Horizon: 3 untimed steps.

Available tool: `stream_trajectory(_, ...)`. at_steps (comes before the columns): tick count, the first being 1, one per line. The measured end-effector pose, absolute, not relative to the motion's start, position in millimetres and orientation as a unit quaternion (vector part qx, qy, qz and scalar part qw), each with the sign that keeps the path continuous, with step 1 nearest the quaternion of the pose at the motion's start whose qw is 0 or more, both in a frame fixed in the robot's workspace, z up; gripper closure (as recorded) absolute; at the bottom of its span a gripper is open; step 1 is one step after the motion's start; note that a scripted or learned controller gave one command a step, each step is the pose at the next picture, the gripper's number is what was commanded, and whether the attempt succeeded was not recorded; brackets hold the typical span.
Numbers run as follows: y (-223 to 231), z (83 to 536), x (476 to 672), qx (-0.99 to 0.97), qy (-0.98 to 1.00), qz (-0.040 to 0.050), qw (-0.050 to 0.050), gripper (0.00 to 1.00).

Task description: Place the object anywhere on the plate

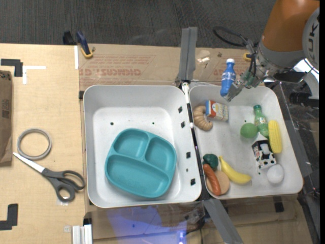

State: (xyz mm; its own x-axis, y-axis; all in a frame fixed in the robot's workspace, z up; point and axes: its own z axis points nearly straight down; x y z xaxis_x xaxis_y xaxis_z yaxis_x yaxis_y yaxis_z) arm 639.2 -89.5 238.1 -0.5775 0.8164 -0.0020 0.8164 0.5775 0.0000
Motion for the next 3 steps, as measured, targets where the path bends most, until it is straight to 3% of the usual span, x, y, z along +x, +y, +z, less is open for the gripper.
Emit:
stream_trajectory(1, -89.5, 238.2, 639.3, 0.46, 0.888, -0.0004, 0.001, 0.0)
stream_trajectory(2, -90.6, 247.3, 640.0, 0.46, 0.888, -0.0005, 0.002, 1.0)
stream_trajectory(3, -22.2, 321.1, 609.7, 0.397, 0.918, -0.0002, 0.001, 1.0)
